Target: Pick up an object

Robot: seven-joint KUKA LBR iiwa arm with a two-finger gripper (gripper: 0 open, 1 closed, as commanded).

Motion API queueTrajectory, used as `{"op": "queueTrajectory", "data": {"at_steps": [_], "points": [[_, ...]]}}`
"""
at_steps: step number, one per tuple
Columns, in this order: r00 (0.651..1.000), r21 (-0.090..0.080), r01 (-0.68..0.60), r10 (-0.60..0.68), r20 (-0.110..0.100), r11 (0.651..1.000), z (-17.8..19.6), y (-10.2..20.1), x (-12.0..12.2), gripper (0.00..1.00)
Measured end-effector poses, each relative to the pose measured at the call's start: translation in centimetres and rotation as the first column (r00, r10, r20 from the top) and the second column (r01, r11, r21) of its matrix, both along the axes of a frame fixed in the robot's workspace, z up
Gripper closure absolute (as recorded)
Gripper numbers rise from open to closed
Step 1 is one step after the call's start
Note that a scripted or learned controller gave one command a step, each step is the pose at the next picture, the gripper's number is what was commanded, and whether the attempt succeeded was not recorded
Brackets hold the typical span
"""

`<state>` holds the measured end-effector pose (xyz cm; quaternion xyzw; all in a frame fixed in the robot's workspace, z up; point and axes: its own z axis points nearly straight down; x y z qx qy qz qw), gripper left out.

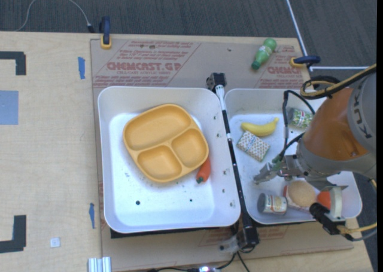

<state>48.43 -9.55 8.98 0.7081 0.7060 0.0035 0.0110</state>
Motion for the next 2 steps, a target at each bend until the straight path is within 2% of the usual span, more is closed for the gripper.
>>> {"op": "queueTrajectory", "data": {"at_steps": [2], "points": [[1.0,0.0,0.0,0.0,0.0,1.0,0.0,0.01,0.0,0.0]]}}
